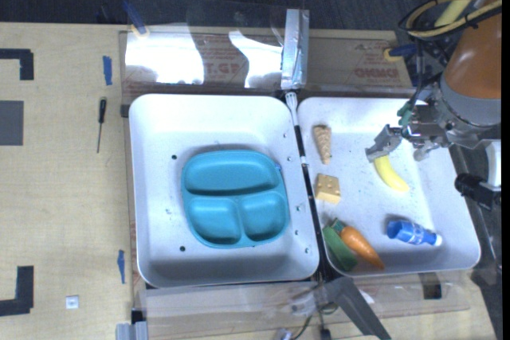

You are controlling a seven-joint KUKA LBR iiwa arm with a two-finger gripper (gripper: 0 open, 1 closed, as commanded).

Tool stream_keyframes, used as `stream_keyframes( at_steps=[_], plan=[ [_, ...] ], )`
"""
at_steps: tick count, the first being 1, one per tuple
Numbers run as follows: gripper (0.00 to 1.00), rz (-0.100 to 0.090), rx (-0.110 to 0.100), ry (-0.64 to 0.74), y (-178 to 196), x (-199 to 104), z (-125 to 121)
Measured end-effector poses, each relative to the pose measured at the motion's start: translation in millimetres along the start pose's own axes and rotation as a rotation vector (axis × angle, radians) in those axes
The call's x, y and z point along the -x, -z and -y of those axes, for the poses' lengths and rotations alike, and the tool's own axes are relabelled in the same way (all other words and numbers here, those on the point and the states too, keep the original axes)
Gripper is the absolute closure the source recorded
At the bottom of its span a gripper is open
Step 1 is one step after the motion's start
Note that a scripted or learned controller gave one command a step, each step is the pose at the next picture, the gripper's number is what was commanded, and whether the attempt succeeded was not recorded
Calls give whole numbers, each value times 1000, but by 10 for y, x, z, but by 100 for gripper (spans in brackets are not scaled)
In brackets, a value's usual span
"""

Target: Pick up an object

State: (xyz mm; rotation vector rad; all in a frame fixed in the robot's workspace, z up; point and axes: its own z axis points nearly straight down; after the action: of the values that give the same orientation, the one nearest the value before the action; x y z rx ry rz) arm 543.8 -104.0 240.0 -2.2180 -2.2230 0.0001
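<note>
At the right of the frame, the gripper (401,144) hangs over the right bin (454,251), its fingers spread wide with nothing between them. A banana (391,173) lies just below it. Lower in the same bin sit a blue bottle (412,233) and a carrot (361,244). The left bin (151,123) carries a blue divided tray (233,197).
</note>
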Motion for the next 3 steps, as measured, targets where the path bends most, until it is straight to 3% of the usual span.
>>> stream_keyframes(
  at_steps=[1, 2, 3],
  plan=[
    [0, 1, -6, 11, -599, 529, -219],
    [0, 3, 9, 23, -1517, 663, -364],
    [100, 4, 13, 22, -1406, 666, -375]
  ],
)
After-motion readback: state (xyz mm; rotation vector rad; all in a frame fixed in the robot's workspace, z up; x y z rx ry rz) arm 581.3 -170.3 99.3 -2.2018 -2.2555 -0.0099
